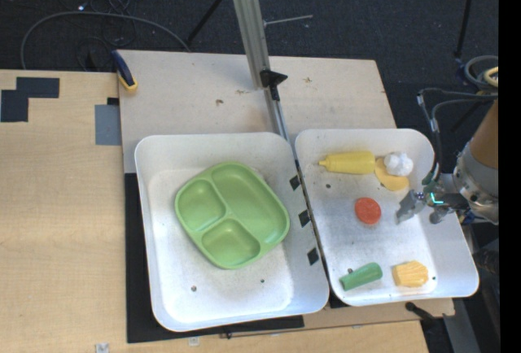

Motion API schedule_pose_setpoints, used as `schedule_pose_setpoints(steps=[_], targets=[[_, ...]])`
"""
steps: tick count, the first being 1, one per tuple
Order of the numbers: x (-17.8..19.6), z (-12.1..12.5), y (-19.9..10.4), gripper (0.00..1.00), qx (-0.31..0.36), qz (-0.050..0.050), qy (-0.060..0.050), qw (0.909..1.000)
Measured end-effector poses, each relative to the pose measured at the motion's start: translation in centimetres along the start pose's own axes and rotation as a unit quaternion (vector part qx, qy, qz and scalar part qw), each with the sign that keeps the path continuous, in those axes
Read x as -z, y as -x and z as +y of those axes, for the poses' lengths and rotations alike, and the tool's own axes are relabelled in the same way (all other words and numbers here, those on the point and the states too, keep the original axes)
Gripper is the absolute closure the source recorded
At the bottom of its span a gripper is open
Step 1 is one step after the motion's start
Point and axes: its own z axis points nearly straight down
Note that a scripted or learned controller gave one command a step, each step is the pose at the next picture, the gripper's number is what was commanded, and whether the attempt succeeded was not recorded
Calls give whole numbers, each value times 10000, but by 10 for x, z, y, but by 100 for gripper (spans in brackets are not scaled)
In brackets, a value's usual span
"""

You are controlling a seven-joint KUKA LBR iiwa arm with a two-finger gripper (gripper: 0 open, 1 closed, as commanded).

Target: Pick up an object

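Note:
The right bin (456, 282) holds several small objects. A long yellow piece (348, 163) lies at the back, with a white ball (397, 162) and a yellow curved piece (393, 180) beside it. A red round object (368, 210) sits mid-bin. A green cylinder (361, 276) and a yellow-orange block (410, 273) lie near the front. My gripper (422, 211) hangs over the bin's right side, to the right of the red object and just below the curved piece. Its fingers are spread open with nothing between them.
The left bin (163, 278) carries a green divided plate (232, 213). An aluminium post (251, 26) rises behind the bins, and a divider with black clips (303, 217) runs between them. Cables lie on the dark floor beyond the bench.

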Motion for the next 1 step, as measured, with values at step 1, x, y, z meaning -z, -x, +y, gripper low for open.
schedule_pose_setpoints(steps=[1], targets=[[1, 1, 0, 0, 1, -3, 11, 10000]])
